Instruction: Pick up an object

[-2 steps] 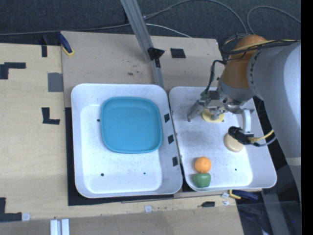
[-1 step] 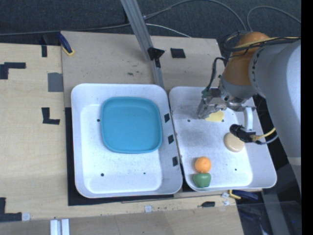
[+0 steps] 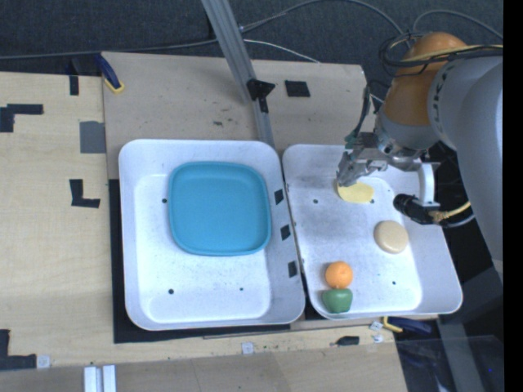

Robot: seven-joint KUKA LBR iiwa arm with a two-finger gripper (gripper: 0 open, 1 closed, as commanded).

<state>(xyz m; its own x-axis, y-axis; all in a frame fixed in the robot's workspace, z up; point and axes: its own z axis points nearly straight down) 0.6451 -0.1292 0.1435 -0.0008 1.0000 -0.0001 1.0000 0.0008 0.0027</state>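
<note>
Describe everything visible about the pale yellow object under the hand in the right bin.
The pale yellow flat object looks like a smooth, rounded slice, possibly plastic. It lies flat on the floor of the right white bin, near its back end. The hand is right above its rear edge, partly covering it; whether it touches is unclear. It lies apart from the other objects.

Right bin (image 3: 433,296) holds four candidates. Pale yellow flat piece (image 3: 357,193) in upper part of the bin, lying flat, end effector (image 3: 353,171) right above its upper edge. Beige rounded object (image 3: 391,237) mid-right. Orange ball (image 3: 338,274) lower centre, touching green object (image 3: 336,300) just below it.
</note>
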